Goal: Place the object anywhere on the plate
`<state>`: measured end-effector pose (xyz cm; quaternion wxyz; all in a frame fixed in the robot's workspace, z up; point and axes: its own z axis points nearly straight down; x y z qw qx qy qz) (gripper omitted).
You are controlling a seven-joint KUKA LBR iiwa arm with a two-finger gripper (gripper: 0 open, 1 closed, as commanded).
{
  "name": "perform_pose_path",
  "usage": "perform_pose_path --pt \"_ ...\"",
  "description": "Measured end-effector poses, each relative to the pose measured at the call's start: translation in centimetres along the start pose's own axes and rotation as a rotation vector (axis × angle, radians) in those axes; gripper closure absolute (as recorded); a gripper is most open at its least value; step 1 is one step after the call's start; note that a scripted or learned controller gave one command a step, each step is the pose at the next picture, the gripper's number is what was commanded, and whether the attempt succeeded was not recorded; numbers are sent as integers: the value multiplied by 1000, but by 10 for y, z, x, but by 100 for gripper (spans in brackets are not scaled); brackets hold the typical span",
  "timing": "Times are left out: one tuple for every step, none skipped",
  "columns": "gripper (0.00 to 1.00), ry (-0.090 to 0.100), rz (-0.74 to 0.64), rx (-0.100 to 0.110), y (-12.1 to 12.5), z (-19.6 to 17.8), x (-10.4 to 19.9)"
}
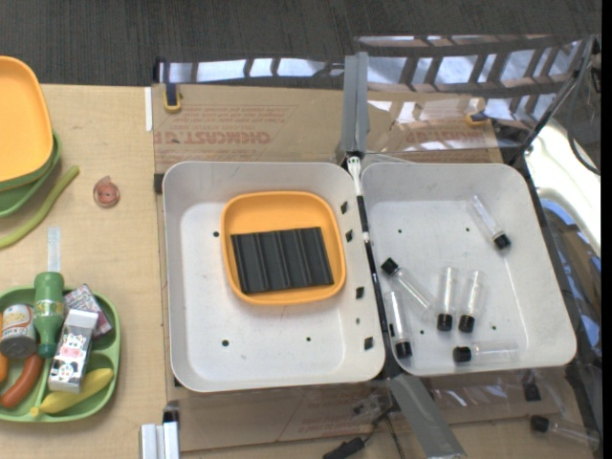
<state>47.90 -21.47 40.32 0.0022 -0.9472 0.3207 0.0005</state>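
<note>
Black slab [284, 260] lies on orange plate [277, 202]

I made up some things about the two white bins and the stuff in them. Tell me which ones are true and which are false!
1. The orange plate sits in the left bin. True.
2. A dark ridged block lies on the plate. True.
3. The clear tubes with black caps are in the left bin. False: they lie in the right bin.
4. Every tube is standing upright. False: they lie on their sides on the bin floor.
5. A green tray of toy food sits inside the right bin. False: it rests on the wooden table, left of both bins.
</note>
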Motion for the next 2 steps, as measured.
perform_pose_path --pt "0 -1 -420 2 -16 24 21" --pt "0 1 -454 5 -2 17 13"
